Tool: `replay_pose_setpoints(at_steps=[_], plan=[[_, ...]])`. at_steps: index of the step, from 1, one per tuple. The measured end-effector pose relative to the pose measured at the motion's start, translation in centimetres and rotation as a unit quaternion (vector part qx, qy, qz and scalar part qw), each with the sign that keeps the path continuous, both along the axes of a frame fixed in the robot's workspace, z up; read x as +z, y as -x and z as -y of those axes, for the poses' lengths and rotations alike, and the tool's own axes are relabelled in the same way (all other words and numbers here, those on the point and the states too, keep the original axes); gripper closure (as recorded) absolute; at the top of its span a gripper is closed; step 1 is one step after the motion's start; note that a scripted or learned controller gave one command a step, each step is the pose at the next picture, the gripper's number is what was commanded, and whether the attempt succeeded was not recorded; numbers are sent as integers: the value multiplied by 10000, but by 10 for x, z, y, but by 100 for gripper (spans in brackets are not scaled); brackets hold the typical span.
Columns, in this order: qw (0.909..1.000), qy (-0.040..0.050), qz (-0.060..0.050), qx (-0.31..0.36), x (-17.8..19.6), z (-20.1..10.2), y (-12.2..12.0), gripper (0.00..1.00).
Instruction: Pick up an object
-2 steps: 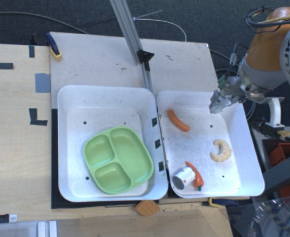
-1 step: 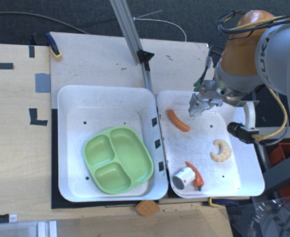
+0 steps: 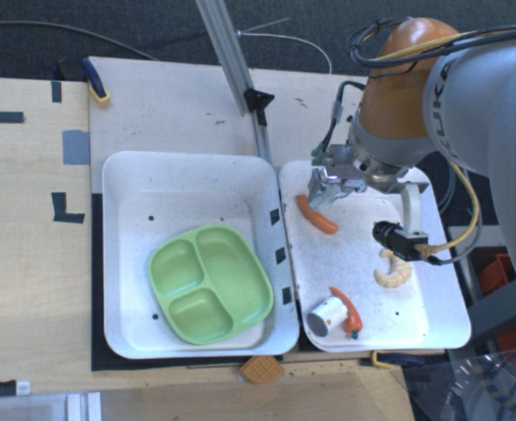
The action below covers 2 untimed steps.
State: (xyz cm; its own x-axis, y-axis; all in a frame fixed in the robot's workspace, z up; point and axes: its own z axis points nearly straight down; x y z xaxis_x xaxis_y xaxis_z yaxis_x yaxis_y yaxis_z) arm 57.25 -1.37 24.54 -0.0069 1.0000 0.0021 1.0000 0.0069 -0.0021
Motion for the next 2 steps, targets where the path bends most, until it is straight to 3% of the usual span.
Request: replay_pose_setpoints(at_steps=[2], plan=[[10000,7,-9,-2,-21,-94,-2,100]])
